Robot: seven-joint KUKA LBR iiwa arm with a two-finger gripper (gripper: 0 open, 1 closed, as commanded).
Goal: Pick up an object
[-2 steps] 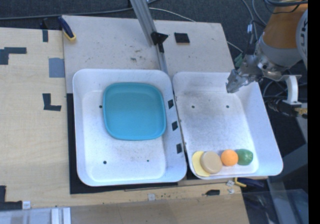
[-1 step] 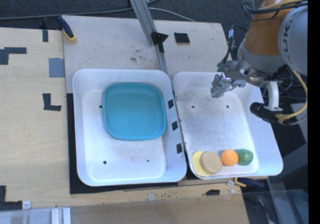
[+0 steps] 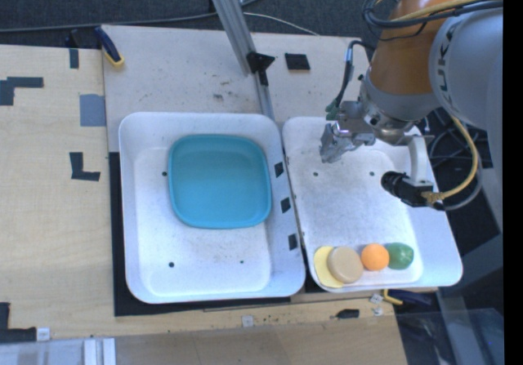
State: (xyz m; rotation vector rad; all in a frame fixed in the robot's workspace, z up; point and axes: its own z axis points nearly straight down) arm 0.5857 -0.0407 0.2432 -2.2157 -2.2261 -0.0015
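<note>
The gripper [image 3: 335,147] hangs over the far end of the right bin [image 3: 359,200], well apart from anything it could take. Its fingers look close together with nothing between them, though at this size I would not swear to how wide the gap is.

The pickable things sit in a row along the near edge of that same bin: a yellow disc [image 3: 324,267] at the left, a tan round piece [image 3: 346,264] resting partly on it, an orange ball [image 3: 375,257] just beside that, and a green ball [image 3: 400,255] at the right end, touching or nearly touching the orange one. Left of the right bin, the other bin [image 3: 139,216] holds a blue plate [image 3: 219,180].

I judge the task to be at the approach step, nothing grasped yet. The next move calls for travel toward the near edge of the right bin, then a descent onto one piece; the row is tightly packed, so fingers may nudge neighbours.

The only writing I can make out is part of a letter or two on the grey arm [image 3: 458,53], too cropped to read.
</note>
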